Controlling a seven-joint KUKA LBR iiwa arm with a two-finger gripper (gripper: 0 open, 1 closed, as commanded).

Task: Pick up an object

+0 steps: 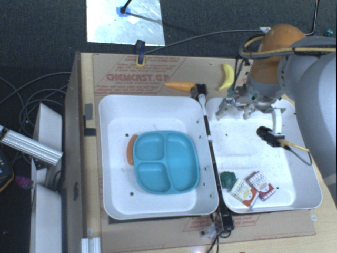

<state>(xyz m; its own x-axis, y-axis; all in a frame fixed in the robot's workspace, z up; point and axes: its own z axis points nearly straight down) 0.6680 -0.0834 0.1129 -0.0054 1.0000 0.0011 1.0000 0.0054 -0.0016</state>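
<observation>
Two small packets (251, 187) and a green lump (228, 179) lie at the near edge of my right bin (303, 194).
My end effector (243, 109) hovers over the far end; grip state unclear. I should travel nearward, then descend squarely over one packet.

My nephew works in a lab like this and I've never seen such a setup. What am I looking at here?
This is one camera fixed above a bench, looking down at a slant. The grey robot arm with an orange band reaches in from the right; its gripper hovers over the far end of the right bin, with nothing visibly held. That bin has a dark green object and two small packets. The left bin holds a blue divided plate with an orange sausage-like piece beside it. Behind the bins lie a banana and a carrot.
</observation>
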